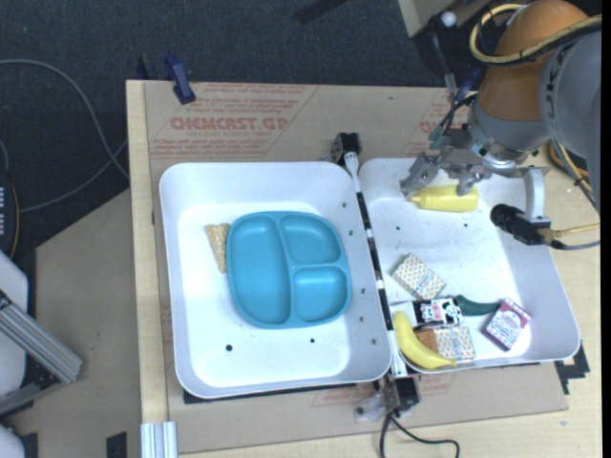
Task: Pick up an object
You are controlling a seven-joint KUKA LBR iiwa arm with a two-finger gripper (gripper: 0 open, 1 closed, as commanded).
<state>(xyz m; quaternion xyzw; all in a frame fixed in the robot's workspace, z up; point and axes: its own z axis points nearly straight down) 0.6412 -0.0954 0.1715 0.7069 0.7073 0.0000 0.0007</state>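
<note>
Bench [239, 113] seen from above at a slant, carrying two shallow white bins side by side. Left bin [191, 208]: a blue divided plate [286, 267] lies near its centre, with a tan cracker-like piece [218, 241] touching the plate's left edge. Right bin [535, 275]: a yellow bottle-like object [447, 199] lies on its side near the far edge. The gripper [441, 172] hangs directly over this object, its fingers spread to either side and nothing pinched between them; whether the fingertips touch the object cannot be told. Grey arm [563, 65] with orange band enters from the bin's far right corner. Towards the near edge of the right bin: a checkered packet [418, 276] near the middle; a small black-and-white carton [434, 311] just beside a dark green item [475, 305]; a purple packet [506, 324] by the near right corner; a banana [418, 347] along the near left corner, touching another patterned packet [453, 343].
</note>
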